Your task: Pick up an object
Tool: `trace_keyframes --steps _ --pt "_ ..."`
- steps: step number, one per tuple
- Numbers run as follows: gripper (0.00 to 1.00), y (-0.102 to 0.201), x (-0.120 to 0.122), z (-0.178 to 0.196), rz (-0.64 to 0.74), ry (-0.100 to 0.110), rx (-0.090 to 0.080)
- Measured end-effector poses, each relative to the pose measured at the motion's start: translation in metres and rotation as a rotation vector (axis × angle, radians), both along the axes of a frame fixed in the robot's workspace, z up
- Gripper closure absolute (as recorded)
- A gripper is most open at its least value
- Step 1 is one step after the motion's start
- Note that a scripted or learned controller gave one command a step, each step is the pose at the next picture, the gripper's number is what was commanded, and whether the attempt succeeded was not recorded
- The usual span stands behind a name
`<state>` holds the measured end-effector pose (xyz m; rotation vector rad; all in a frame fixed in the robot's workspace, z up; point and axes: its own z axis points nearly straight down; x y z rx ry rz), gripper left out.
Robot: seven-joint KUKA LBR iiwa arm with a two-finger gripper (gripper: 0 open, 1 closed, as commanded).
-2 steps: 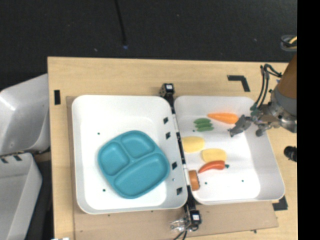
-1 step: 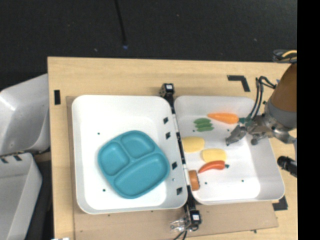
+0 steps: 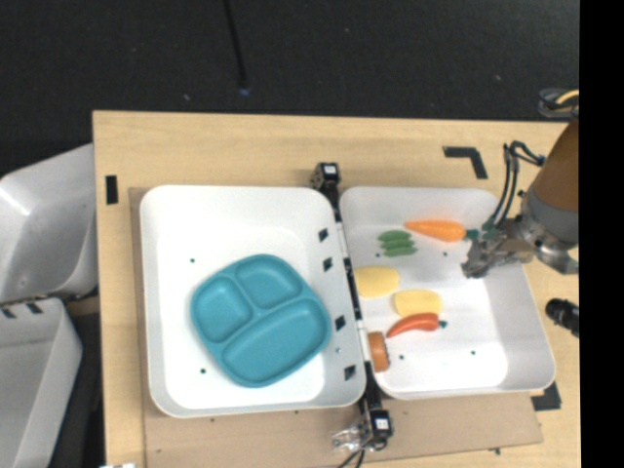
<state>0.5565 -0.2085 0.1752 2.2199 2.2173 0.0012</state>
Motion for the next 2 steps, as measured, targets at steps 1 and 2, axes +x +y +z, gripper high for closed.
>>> trace_keyframes --steps 1,2 --pt "1.00 0.002 -0.004 0.063 0.004 -0.003 -0.001" --pt "1.00 0.000 -0.002 0.098 0.005 -0.002 -0.001"
